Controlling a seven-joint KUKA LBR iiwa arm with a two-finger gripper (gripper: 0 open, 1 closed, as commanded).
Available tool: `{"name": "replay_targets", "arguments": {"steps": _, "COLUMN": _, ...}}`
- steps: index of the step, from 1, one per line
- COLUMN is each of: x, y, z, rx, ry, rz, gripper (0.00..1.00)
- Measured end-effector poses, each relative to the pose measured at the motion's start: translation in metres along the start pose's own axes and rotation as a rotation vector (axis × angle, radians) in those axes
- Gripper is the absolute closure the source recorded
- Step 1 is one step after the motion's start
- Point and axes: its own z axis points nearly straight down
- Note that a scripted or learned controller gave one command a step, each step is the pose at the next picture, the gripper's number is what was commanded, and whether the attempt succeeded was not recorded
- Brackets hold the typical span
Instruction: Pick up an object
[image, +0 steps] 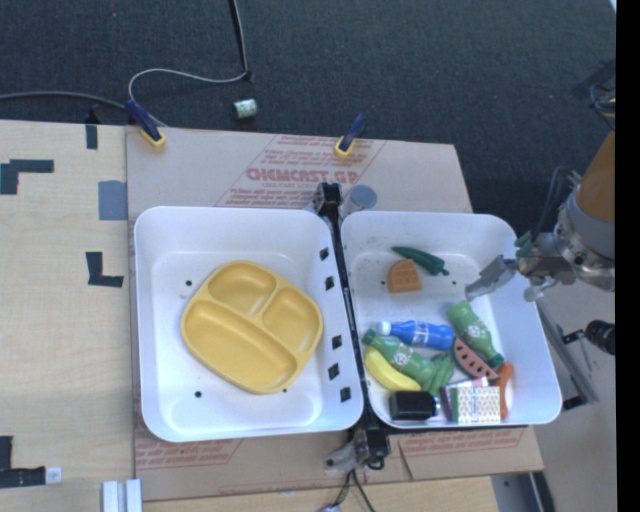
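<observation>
Camera view, looking down on the worktop: the tool (497, 272) hangs over the right bin (500, 226) near its right wall, fingers spread wide and holding nothing. Below it lie a green bottle (474, 333), blue bottle (421, 333) and banana (388, 373); a yellow tray (251, 326) fills the left bin (160, 300).

Dark blue carpet (420, 70) behind bench; cardboard sheet (290, 175) clamped on plywood top (55, 300); black cable (190, 75) trailing.
</observation>
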Motion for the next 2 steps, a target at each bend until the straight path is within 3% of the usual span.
{"name": "replay_targets", "arguments": {"steps": 1, "x": -0.0254, "y": 0.0141, "z": 0.1656, "rx": 0.001, "ry": 0.001, "rz": 0.001, "gripper": 0.0}}
{"name": "replay_targets", "arguments": {"steps": 2, "x": -0.0253, "y": 0.0141, "z": 0.1563, "rx": 0.001, "ry": 0.001, "rz": 0.0, "gripper": 1.0}}
